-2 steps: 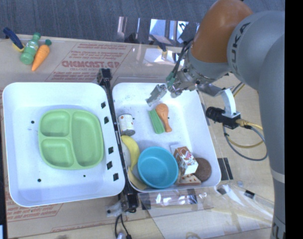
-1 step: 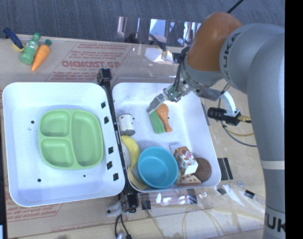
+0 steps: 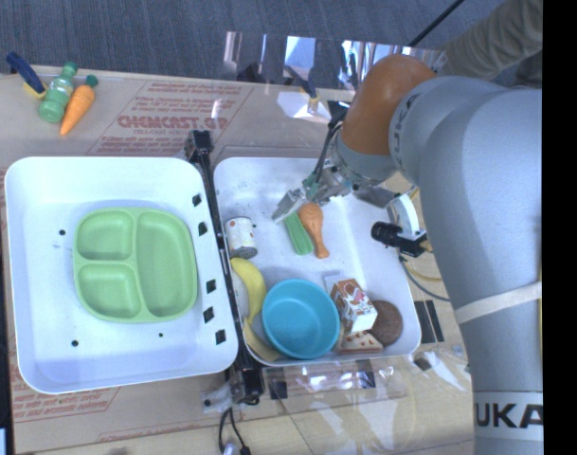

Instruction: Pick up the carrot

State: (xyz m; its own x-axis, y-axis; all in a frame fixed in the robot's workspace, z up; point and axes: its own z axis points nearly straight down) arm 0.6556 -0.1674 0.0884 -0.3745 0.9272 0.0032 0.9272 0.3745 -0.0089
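Right bin's (image 3: 269, 173) upper-left floor lies open; blue bowl (image 3: 299, 318) and banana (image 3: 250, 282) crowd its lower end.

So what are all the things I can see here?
Bins: two, white, side by side on the bench.
Divided plate: one, light green, in the left bin.
Carrot: one, orange, on the bench behind the left bin.
Bottle: one, green, beside the carrot.
Chicken drumstick: one, orange-tan, right bin.
Green stick: one, touching the drumstick.
Can: one, small, right bin.
Banana: one, yellow, right bin.
Bowl: one, blue, right bin.
Small box: one, red and white, beside the bowl.
Cookie: one, brown, right bin corner.
Arm: one, grey with orange band; jaws over the right bin.
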